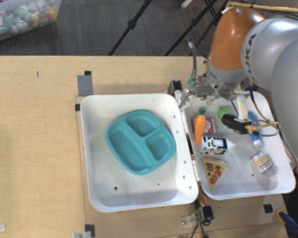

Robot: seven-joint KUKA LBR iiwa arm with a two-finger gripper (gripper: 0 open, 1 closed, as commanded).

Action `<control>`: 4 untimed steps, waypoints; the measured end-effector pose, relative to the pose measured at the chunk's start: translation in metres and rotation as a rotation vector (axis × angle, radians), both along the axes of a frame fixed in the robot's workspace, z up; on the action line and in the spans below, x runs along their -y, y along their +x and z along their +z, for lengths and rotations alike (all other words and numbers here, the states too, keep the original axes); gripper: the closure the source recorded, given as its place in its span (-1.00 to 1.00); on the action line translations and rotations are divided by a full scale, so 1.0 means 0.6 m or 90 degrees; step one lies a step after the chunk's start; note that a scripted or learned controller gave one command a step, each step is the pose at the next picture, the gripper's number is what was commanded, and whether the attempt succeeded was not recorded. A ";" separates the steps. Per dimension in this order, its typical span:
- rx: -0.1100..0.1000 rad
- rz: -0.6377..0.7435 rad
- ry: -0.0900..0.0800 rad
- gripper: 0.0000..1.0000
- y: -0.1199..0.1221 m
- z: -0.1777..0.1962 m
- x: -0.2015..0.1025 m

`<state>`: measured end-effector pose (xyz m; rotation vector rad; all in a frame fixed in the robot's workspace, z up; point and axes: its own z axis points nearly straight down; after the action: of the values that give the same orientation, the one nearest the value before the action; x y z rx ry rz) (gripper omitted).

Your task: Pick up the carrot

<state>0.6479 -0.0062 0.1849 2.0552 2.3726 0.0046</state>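
Note:
The orange carrot (200,129) with a green top lies along the left wall of the right bin (287,183), pointing toward the bin's front. My gripper (208,94) hangs over the far left part of that bin, just behind the carrot and above it. The bulky grey and orange wrist covers most of the gripper from this angle. Nothing can be seen held in it.
A teal divided plate (140,141) lies in the left bin (98,193). Beside the carrot are a black-and-white carton (213,145), a pizza slice (214,171), a small packet (261,162), a green piece (224,111) and a blue item (254,130).

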 end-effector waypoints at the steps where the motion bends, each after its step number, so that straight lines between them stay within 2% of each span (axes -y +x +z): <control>1: 0.000 0.110 -0.001 -1.00 -0.024 -0.116 0.184; 2: 0.009 0.275 -0.004 -1.00 -0.124 -0.156 0.145; 3: 0.015 0.276 -0.004 1.00 -0.117 -0.134 0.142; 4: 0.015 0.276 -0.004 -1.00 -0.117 -0.134 0.142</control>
<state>0.5775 -0.0915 0.1046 1.4874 2.7401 0.0214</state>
